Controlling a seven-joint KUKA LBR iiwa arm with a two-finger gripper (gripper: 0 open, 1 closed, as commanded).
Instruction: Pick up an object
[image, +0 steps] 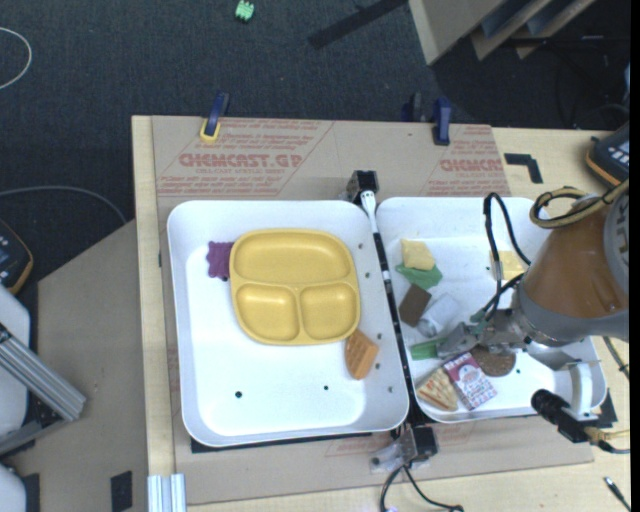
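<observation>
From above, the surface (300, 160) carries two shallow white bins side by side. The left bin (205, 400) holds a yellow divided tray (295, 285), a purple piece (218, 259) touching the tray's left edge, and a brown toy bread slice (361, 354) just below the tray's right corner. The right bin (450, 212) holds a yellow cheese wedge (419, 254) lying on a green leaf-shaped piece (418, 272), a brown block (414, 301) just below them, a toy sandwich triangle (438, 390) and a red-and-white packet (470, 383) near the front wall. The arm (575, 275) reaches in over the right bin, its claw (478, 340) low among these items; whether the claw is open or closed cannot be told.
</observation>
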